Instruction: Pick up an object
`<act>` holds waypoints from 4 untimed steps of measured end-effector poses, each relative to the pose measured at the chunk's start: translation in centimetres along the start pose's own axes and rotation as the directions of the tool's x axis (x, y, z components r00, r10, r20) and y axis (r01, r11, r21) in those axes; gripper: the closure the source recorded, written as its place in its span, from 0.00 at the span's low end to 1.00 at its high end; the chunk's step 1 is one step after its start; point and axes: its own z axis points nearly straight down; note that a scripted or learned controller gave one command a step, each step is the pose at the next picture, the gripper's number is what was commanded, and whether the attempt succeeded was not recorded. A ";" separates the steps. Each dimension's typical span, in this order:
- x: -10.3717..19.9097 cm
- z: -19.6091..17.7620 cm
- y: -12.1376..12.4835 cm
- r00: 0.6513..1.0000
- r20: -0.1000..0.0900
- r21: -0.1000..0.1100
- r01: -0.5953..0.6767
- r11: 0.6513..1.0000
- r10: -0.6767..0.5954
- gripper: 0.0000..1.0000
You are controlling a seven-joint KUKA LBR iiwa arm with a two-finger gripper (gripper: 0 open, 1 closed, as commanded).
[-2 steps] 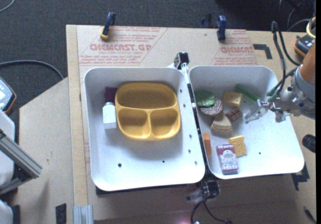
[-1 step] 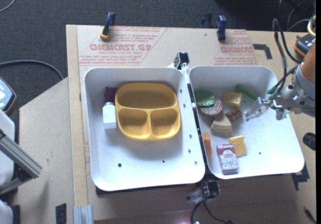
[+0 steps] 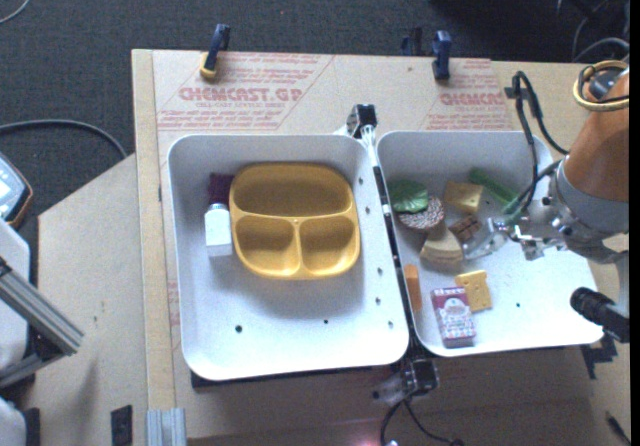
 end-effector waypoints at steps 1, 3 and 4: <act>-0.2 6.4 0.1 1.000 0.000 0.000 -0.001 1.000 0.001 0.00; -0.2 10.1 0.1 1.000 0.004 -0.010 -0.002 1.000 0.002 1.00; -0.7 3.9 0.5 1.000 0.006 -0.016 0.000 1.000 0.000 1.00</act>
